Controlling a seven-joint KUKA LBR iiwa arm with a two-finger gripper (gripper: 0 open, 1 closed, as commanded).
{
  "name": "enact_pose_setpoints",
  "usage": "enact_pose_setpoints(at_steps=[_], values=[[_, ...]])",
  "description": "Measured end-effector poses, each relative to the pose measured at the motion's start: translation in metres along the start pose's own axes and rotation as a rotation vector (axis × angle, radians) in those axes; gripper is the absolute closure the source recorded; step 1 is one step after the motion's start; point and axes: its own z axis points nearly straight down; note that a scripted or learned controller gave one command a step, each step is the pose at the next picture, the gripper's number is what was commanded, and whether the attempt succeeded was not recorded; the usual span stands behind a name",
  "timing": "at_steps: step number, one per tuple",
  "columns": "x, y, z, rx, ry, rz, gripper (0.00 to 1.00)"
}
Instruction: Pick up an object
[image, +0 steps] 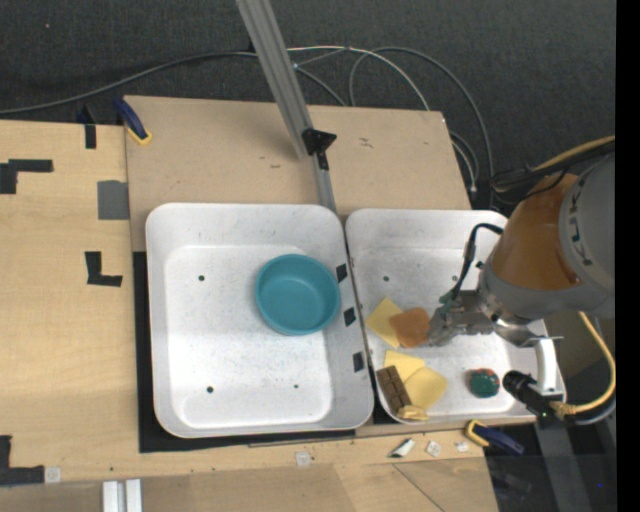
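Left bin (180, 300): held a teal bowl (296, 293), near its right wall.
Right bin (400, 235): held yellow pieces (418, 378), an orange-brown piece (410, 324), a brown block (392, 388) and a small green thing (484, 382).
Gripper (440, 330): low in the right bin, just beside the orange-brown piece.
Arm (545, 255): reached in from the right.

Tabletop (60, 260): matt, pale wood-grain board. Two bins (175, 300): white plastic, smooth, finely speckled. Bowl (296, 293): teal plastic, smooth with a soft sheen. Yellow pieces (420, 380): matt, sponge-like. Slanted pole (280, 70): grey brushed metal. Arm band (535, 240): glossy orange.
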Motion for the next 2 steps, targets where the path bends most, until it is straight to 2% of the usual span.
enact_pose_setpoints(at_steps=[2], values=[[-0.002,-0.003,-0.085,-0.008,-0.003,0.001,1.00]])
